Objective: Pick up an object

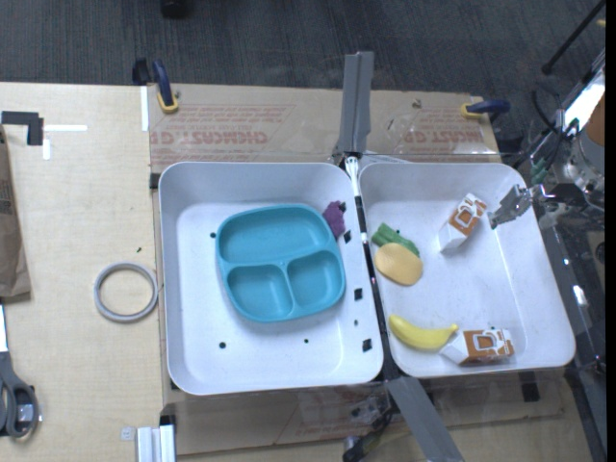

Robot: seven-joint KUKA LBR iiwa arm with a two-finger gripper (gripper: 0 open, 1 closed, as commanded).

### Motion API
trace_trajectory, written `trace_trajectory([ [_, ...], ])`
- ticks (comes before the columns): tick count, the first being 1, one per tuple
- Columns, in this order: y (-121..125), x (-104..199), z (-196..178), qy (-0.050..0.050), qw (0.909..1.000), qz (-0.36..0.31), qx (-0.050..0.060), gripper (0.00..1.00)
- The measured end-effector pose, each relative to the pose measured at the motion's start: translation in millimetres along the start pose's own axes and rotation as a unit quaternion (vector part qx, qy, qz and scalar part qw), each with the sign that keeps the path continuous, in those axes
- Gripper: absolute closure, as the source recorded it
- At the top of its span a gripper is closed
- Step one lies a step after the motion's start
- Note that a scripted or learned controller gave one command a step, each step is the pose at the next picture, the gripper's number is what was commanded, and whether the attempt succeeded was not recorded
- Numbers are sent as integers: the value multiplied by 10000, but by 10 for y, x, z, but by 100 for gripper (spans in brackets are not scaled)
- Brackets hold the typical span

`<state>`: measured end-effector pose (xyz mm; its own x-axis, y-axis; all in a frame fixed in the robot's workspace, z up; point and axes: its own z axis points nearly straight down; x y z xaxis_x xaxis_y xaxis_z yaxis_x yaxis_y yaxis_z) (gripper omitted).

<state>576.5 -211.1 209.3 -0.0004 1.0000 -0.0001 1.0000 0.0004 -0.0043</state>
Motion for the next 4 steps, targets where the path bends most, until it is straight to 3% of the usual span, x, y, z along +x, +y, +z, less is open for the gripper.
trace_trajectory([
  [1,827,24,5,-11,9981,-619,-8,0],
  [2,836,264,1079,-11,9911,-1335,-25,0],
  [3,820,-121,770,-21,9526,-3042,-33,0],
  [4,877,-107,929,-44,9177,-3972,-78,0],
])
